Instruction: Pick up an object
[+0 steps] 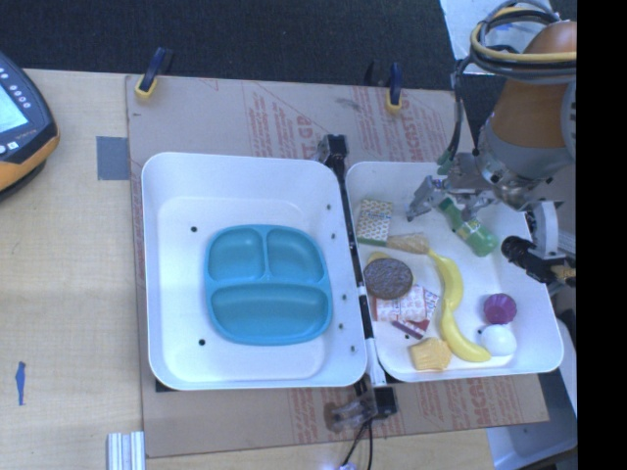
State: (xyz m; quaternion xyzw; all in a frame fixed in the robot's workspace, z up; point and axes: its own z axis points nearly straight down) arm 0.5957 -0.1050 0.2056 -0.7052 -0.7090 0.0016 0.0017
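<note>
A pale wooden bench [69, 292] is covered by a clamped cardboard sheet [265, 125]; dark carpet [245, 13] is seen beyond.

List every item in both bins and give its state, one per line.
Blue divided plate: flat in the left bin, nothing on it.
Banana: lying in the right bin.
Brown round cookie: flat, beside the banana.
Purple ball: resting, untouched.
White ball: resting by the banana's end.
Green bottle: on its side under the gripper.
Gripper: low over the right bin's far side, grasp unclear.
</note>
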